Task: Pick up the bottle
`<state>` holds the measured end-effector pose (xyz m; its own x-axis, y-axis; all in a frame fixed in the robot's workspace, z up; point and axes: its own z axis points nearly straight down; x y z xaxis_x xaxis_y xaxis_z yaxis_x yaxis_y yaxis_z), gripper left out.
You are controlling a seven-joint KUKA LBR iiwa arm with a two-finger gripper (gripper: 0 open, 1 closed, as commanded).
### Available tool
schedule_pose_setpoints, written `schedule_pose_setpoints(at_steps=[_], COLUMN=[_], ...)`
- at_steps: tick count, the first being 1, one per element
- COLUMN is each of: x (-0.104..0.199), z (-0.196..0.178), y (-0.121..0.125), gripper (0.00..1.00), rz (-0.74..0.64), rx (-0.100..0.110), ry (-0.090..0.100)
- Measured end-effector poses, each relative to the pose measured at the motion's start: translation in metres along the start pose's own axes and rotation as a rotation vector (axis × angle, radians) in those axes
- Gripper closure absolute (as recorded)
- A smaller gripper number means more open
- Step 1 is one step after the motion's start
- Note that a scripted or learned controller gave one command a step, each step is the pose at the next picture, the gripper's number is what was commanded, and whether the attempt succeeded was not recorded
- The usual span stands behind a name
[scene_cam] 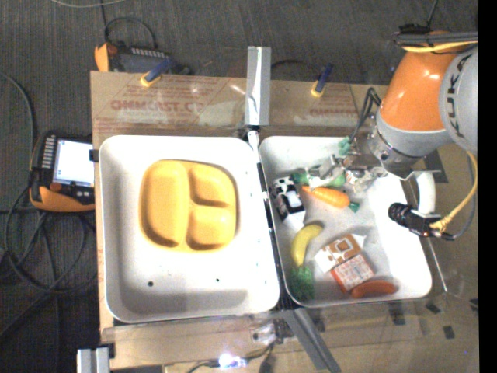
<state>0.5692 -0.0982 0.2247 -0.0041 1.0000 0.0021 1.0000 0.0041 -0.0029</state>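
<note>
Ease left past the orange carrot (330,197) to the small black-and-white bottle (289,198) lying by the left wall of the right white bin (404,249), centring the jaws, open or closed impossible to tell, across its body before descending.

2 white bins: left bin (116,286), right bin (404,282). Left bin: 1 yellow divided tray (189,204). Right bin: 1 carrot (329,197), 1 banana (305,242), 1 black-and-white item (288,195), 1 orange-and-white box (347,261), 1 red sausage-like item (373,289), 1 green item (303,280).
</note>
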Motion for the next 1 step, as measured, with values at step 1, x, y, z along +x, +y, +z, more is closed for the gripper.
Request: schedule_pose_setpoints(at_steps=[1], x=[-0.0338], z=[0.1353], y=[0.0630], gripper=[0.00], rz=[-0.024], rx=[-0.011], ry=[-0.008])
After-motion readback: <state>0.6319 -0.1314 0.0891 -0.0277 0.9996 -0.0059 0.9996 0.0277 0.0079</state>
